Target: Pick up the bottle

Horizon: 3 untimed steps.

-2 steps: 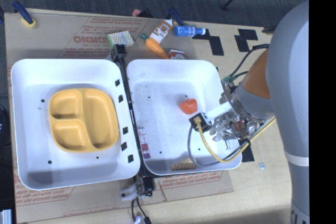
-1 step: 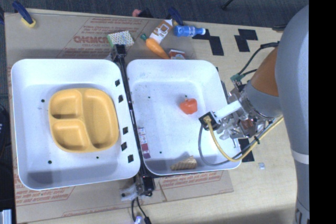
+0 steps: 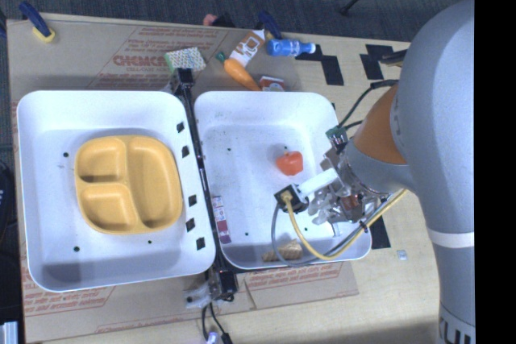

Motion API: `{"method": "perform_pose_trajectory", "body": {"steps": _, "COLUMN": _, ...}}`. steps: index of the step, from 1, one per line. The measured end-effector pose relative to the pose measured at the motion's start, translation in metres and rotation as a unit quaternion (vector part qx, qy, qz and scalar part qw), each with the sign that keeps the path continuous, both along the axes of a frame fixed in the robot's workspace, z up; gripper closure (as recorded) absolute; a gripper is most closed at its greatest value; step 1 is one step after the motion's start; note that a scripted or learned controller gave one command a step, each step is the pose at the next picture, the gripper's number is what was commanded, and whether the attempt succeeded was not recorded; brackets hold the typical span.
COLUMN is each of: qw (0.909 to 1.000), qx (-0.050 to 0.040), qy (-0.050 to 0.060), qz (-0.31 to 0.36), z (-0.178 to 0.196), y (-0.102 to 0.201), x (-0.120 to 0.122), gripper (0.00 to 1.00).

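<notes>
Just left of the gripper [image 3: 334,208], grip state indiscernible, the orange bottle [image 3: 289,163] risked being knocked aside.

Both bins [image 3: 105,105] are white, dotted with small black marks; the left one holds a mustard-yellow divided tray [image 3: 127,182]; the right one holds a small orange-red object [image 3: 290,163]; the arm [image 3: 439,101] is grey with an orange band [image 3: 377,133]; a yellow cable [image 3: 302,242] loops below it; the desk [image 3: 113,52] is tan cardboard with red print; beyond lie a blue bottle [image 3: 284,48] and an orange-and-white bottle [image 3: 242,60].
</notes>
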<state>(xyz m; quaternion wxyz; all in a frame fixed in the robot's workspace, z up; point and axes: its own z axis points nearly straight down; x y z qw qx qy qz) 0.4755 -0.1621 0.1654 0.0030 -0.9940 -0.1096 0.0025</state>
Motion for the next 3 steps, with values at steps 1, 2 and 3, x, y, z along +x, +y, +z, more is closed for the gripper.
{"method": "perform_pose_trajectory", "body": {"steps": 1, "qw": 1.0000, "qx": -0.0003, "qy": -0.001, "qz": -0.006, "z": 0.038, "y": 0.010, "x": 0.001, "gripper": 1.00}}
{"method": "perform_pose_trajectory", "body": {"steps": 2, "qw": 1.0000, "qx": -0.0011, "qy": -0.001, "qz": -0.007, "z": 0.040, "y": 0.005, "x": 0.000, "gripper": 1.00}}
{"method": "perform_pose_trajectory", "body": {"steps": 3, "qw": 1.0000, "qx": -0.0011, "qy": -0.002, "qz": -0.006, "z": 0.050, "y": 0.004, "x": 0.001, "gripper": 1.00}}
